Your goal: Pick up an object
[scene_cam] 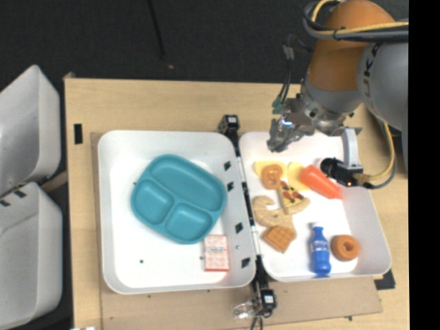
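Observation:
My gripper hangs over the far left corner of the right bin, with nothing visible between its fingers. Below it lie a small orange doughnut on a yellow piece, a pizza slice and an orange carrot. Nearer the front are a tan pretzel-shaped cookie, a waffle, a blue bottle and a brown doughnut. The gripper touches none of them.
The left bin holds a teal divided plate and a small pink-and-white packet. A divider with black clips runs between the two bins. The grey arm with its orange band reaches in from the upper right.

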You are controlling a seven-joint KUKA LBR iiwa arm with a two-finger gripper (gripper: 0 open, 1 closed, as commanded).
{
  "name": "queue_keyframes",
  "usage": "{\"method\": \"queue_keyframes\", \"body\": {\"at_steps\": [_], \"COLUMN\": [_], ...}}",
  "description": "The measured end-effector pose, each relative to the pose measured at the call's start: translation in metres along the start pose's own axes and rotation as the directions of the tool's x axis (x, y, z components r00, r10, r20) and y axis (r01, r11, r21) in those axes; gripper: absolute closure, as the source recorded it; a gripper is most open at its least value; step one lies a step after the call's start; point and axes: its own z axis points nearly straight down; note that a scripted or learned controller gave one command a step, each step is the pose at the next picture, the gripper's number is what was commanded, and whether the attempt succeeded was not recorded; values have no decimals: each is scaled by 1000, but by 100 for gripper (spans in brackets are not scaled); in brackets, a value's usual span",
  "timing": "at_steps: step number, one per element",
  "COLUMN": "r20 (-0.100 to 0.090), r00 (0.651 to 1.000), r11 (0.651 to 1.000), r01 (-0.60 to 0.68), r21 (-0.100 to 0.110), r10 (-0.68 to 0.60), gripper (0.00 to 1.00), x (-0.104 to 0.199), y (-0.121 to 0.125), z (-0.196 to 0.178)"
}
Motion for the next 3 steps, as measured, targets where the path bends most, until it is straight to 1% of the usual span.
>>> {"method": "queue_keyframes", "body": {"at_steps": [1, 2, 3], "r20": [1, 0, 1], "r00": [1000, 1000, 1000], "r11": [1000, 1000, 1000], "r01": [-1, 0, -2], "r21": [2, 0, 0], "r10": [1, 0, 2], "gripper": [100, 100, 100], "x": [53, 91, 119], "y": [-19, -44, -48], "z": [16, 12, 25]}}
